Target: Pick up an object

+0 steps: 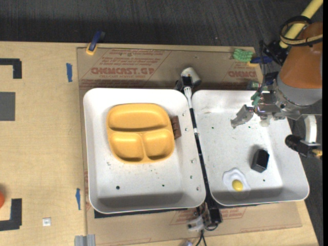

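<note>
Single fixed overhead camera, looking down on the bench (36,137) at a slant, far side toward 12 o'clock. Mid distance: both white bins fit whole, left bin (97,188) around center-left, right bin (287,186) toward 3 o'clock, cardboard sheet (128,65) under them visible on all sides. Dark floor (154,9) runs as a strip along 12 o'clock. Arm (302,68) enters frame from 2–3 o'clock, cut off by the edge. Bench top runs out of frame at 9 o'clock. No second view, so no overlap.
</note>
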Available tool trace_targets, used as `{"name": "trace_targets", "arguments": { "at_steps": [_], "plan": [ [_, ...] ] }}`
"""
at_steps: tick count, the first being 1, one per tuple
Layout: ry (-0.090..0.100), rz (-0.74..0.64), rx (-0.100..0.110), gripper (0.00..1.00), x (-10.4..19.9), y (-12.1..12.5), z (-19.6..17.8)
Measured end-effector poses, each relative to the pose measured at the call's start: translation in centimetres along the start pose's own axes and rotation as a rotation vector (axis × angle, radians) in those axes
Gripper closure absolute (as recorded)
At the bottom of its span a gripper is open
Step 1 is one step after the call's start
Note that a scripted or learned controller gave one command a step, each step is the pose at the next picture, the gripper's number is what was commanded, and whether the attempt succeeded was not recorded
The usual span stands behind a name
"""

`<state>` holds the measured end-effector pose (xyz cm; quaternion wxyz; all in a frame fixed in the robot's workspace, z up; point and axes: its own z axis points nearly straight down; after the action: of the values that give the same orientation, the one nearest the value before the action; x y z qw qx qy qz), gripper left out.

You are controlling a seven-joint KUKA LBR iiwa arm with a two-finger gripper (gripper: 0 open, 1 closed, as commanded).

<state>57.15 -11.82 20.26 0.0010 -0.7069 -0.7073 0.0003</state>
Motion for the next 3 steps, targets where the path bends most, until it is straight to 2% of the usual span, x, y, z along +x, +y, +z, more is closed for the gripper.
{"name": "trace_targets", "arguments": {
  "at_steps": [1, 2, 3],
  "plan": [
    [-0.002, 0.109, -0.002, 0.00, -4.8, -6.2, 10.6],
    [-0.001, 0.085, -0.004, 0.00, -4.1, -1.8, 11.7],
    [0.000, 0.086, -0.006, 1.00, -4.1, -1.7, 10.7]
  ]
}}
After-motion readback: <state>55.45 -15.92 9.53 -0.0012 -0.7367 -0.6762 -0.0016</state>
